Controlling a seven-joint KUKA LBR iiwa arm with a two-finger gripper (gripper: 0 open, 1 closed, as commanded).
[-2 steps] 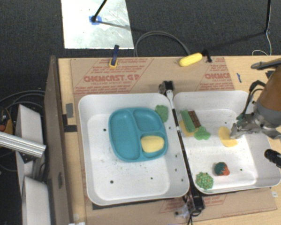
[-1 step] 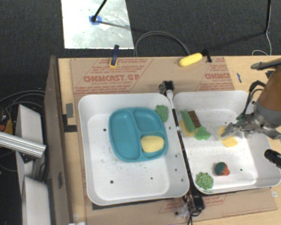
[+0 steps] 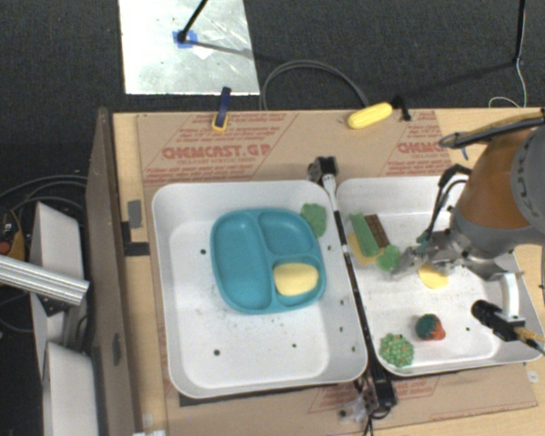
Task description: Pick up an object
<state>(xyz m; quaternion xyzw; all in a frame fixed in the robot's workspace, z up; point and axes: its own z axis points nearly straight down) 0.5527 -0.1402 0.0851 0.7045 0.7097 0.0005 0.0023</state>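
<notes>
Two white bins (image 3: 198,353) on a cardboard-covered bench (image 3: 250,141), dark carpet (image 3: 37,70) around; my pincer (image 3: 411,260) low in the right bin, grip state indiscernible

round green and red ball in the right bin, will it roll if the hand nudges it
Probably yes: the small round green and red ball sits free on the flat floor of the shallow white right bin, touching nothing. It looks small and probably light, and its round shape may slip from a pinch.

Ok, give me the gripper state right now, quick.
Gripper: cannot be told. It is low in the right bin, beside a yellow object and a green object.
</notes>
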